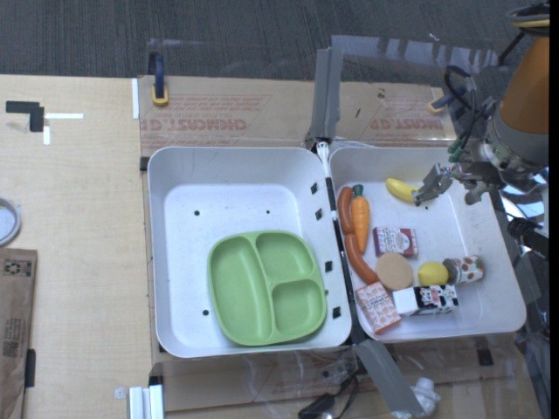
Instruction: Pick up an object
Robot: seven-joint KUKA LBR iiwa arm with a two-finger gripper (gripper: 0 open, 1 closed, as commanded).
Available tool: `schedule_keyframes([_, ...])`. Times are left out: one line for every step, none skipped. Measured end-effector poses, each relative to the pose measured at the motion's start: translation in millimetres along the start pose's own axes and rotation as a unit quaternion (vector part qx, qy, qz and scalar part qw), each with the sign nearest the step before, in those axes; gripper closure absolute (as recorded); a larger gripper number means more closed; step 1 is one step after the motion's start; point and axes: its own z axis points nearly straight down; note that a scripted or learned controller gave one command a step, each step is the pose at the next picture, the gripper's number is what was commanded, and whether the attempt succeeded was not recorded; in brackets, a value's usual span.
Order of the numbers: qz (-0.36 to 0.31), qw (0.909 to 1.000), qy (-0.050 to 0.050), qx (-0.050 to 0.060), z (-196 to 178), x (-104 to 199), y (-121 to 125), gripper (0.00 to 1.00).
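A grey robot arm (524,138) with a broad orange band above its wrist. Black cables loop beside the wrist. It ends in a grey metal two-finger claw (452,184).

robotics lab: clamped white bins (166,234) on plywood bench (70,199)

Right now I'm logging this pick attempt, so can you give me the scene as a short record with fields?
left bin: holds a green divided plate
right bin: holds a banana, carrot, sausage, small cartons, a round cookie and a lemon
tool: above the right bin's far side, right of the banana
held object: none seen between the fingers
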Motion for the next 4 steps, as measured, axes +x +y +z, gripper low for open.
schedule_keyframes([-0.083, 0.9965, -0.001, -0.004, 155, -6, 8, 0.00])
schedule_keyframes([-0.081, 0.9967, -0.002, -0.007, 144, -7, 10, 1.00])
schedule_keyframes([-0.081, 0.9967, -0.002, -0.007, 144, -7, 10, 0.00])
schedule_keyframes([-0.138, 0.9904, 0.000, -0.001, 160, -36, -56, 0.00])
